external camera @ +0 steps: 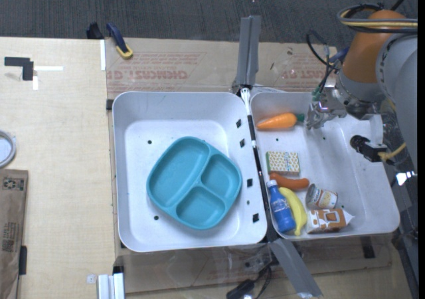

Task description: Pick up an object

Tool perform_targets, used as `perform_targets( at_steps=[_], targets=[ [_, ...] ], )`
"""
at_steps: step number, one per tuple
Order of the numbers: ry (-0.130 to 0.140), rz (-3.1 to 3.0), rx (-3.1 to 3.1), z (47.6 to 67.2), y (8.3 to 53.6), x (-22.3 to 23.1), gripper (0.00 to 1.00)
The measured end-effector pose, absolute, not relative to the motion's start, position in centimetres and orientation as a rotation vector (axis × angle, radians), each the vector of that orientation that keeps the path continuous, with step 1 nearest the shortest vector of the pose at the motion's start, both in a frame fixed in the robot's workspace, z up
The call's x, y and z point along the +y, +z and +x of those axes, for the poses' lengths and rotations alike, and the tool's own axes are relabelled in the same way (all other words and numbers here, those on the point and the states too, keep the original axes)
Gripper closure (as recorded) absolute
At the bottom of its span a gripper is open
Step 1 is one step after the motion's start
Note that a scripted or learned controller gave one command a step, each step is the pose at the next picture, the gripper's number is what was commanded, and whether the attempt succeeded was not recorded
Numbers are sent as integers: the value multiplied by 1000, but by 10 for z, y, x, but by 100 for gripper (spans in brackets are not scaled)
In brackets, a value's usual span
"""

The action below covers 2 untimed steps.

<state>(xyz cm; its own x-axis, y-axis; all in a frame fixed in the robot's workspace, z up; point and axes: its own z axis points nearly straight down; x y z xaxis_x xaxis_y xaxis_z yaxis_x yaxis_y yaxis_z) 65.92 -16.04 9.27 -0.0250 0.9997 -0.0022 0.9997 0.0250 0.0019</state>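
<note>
My gripper (317,115) hangs low over the back of the right bin (358,178), just right of the leafy end of an orange carrot (277,121). Nothing shows between its tips. Further forward in the same bin lie a small green-and-yellow packet (283,161), a short orange-red stick (290,182), a blue bottle (279,207), a yellow banana (297,208), a small tin can (321,196) and an orange-and-white carton (329,220).
The left bin (133,158) holds a blue divided plate (194,183). A grey post (249,52) stands behind the wall between the bins. A tape roll (5,150) and a brown box (13,224) sit on the bench at the far left.
</note>
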Motion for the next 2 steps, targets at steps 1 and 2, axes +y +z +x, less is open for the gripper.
perform_targets(
  at_steps=[1,2],
  targets=[
    [0,2191,2248,659,93,-160,0],
    [0,1942,2467,659,93,-119,0]
  ],
)
